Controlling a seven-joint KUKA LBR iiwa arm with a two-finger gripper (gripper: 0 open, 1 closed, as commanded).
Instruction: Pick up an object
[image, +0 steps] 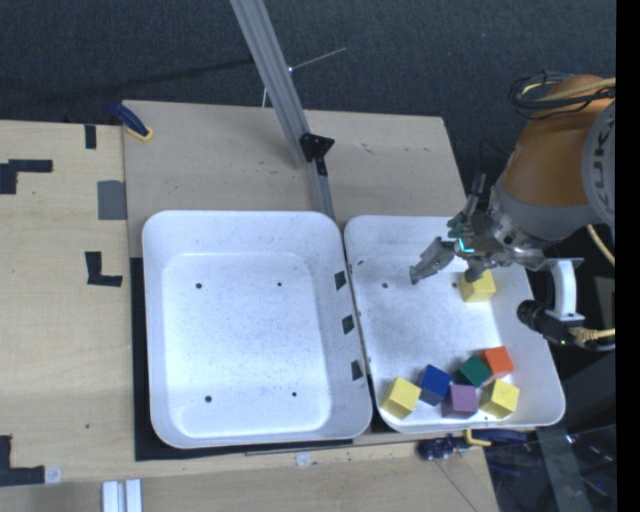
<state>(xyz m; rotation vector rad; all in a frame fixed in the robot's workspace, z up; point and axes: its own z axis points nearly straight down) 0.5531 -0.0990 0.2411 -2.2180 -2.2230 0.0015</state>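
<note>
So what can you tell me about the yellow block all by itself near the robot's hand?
The lone yellow block is a small cube, plain and solid-looking. It sits flat in the right bin, near its far right side, apart from the cluster of blocks at the near edge. The gripper hangs just beside and above it, partly covering its top.

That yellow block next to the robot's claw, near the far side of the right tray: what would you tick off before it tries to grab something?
1. Target in view: ok. A lone yellow block lies in the right bin, apart from the others.
2. Gripper over the target: not ok. It sits to the block's left, above bare bin floor.
3. Anything already held: cannot tell.
4. Room around the target: ok on its left and near sides; the arm hides its far side.
5. Other options: ok. A cluster of yellow, blue, purple, green and orange blocks sits at the bin's near edge, packed closely.
</note>
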